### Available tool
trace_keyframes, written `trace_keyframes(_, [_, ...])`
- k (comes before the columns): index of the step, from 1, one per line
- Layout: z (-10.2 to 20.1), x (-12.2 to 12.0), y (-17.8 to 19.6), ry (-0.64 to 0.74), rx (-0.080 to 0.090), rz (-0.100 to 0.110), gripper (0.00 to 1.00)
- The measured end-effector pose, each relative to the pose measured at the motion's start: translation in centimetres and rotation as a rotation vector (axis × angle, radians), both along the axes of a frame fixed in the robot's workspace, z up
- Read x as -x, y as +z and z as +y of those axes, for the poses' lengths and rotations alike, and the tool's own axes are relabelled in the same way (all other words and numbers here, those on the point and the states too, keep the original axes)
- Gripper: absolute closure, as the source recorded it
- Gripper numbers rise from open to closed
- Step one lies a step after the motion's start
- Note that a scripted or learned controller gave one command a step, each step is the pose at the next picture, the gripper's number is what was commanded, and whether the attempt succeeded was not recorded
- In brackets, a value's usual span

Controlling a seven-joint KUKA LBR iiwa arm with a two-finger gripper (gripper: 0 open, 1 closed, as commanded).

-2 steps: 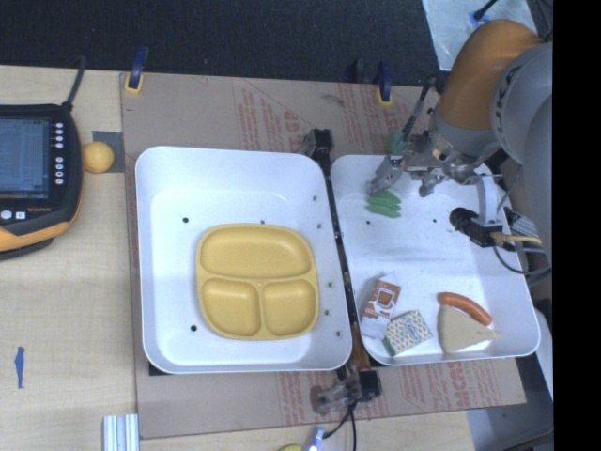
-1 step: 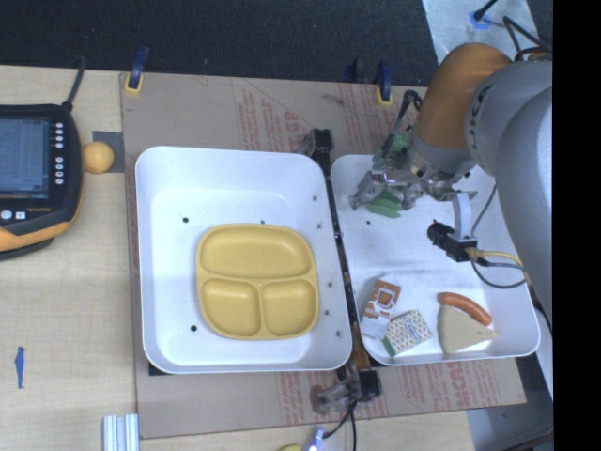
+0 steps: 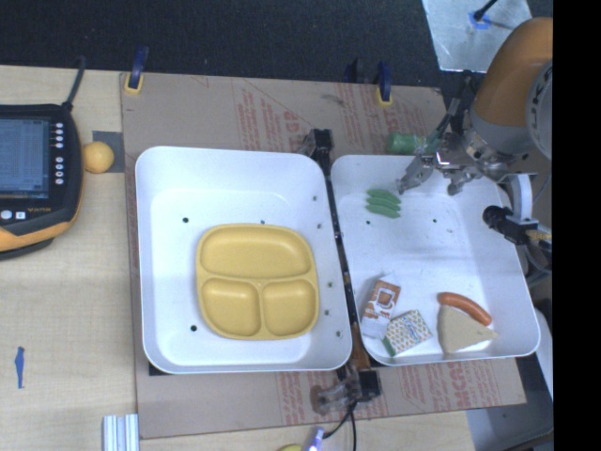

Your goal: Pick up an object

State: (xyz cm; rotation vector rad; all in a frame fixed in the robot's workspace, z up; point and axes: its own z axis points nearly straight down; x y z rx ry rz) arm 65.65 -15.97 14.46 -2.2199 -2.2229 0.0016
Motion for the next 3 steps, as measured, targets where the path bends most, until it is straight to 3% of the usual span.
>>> trace_keyframes(1, [5.8, 0.1, -3.9, 0.004, 0.000, 0.004, 0.00])
trace_keyframes(2, [5.7, 0.0, -2.8, 0.005, 0.000, 0.005, 1.00])
trace_keyframes(3, [5.7, 0.0, -2.8, 0.005, 0.000, 0.005, 0.00])
